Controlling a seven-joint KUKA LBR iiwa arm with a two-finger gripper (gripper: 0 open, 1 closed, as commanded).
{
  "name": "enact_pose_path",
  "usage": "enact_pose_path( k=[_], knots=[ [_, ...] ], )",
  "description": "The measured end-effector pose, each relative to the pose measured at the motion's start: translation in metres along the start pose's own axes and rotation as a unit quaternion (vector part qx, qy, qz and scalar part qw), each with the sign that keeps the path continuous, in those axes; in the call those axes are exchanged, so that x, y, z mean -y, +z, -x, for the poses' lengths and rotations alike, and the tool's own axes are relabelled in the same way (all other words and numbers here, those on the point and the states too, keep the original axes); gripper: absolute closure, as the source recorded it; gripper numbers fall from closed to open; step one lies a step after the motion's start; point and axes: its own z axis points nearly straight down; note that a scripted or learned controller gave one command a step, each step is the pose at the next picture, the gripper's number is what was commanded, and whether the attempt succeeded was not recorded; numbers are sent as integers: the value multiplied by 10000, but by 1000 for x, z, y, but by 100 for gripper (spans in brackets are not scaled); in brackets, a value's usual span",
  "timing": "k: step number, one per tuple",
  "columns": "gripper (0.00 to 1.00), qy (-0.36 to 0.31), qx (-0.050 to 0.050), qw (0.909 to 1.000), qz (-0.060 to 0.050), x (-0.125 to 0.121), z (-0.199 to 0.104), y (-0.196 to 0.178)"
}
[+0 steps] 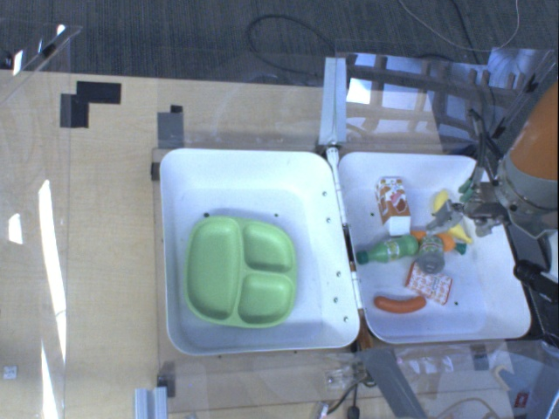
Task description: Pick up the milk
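The milk (393, 201) is a small carton with orange-brown print and a white end, lying on its side in the upper middle of the right bin (498, 317). My gripper (460, 214) hangs over the right part of that bin, to the right of the milk and apart from it. It is above a yellow banana (441, 202) and an orange item (451, 240). Nothing is visibly held in it.
A green bottle (390, 250) lies just below the milk, with a grey can (431, 254) beside it. A red-and-white packet (429, 284) and a sausage (400, 303) lie nearer the front. The left bin (183, 182) holds a green divided plate (242, 271).
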Motion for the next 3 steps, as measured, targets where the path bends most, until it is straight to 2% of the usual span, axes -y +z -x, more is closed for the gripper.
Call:
enact_pose_path(
  k=[1,2,3],
  knots=[
    [0,-1680,6,9858,19,14,9,123],
    [100,-1692,18,9856,61,11,8,111],
    [100,-837,3,9965,15,-72,-54,38]
  ],
)
